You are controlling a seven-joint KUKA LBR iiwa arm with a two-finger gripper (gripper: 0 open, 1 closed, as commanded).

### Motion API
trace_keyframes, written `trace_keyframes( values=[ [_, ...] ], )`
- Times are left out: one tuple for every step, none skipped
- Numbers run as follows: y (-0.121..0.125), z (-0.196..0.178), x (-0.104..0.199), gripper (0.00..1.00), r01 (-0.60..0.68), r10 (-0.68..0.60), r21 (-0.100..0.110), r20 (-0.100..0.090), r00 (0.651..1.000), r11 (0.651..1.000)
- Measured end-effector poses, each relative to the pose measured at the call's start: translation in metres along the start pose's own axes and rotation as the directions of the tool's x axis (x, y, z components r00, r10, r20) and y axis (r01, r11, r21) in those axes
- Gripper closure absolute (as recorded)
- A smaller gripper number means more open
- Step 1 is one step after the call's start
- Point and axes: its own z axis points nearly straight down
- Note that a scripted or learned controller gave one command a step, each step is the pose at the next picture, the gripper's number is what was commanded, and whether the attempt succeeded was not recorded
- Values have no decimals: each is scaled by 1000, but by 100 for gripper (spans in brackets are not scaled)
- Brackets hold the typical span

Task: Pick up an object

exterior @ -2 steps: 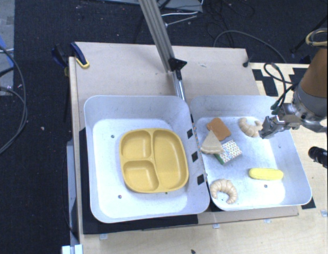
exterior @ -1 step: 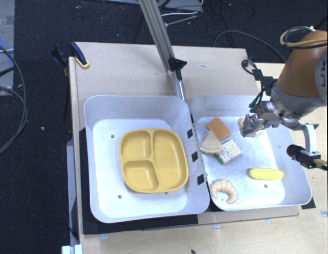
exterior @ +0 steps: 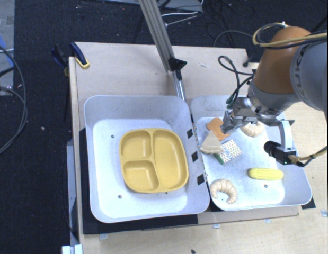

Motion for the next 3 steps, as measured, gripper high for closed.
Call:
trace_keyframes(
  values=[
    [18, -18, 51, 100, 0, 0, -3, 0, 1000, 1000],
    [35, -32, 107, 100, 1, -1, -3, 0, 1000, 1000],
    [51, -22, 160, 100, 0, 0, -1, 0, 1000, 1000]
  ],
)
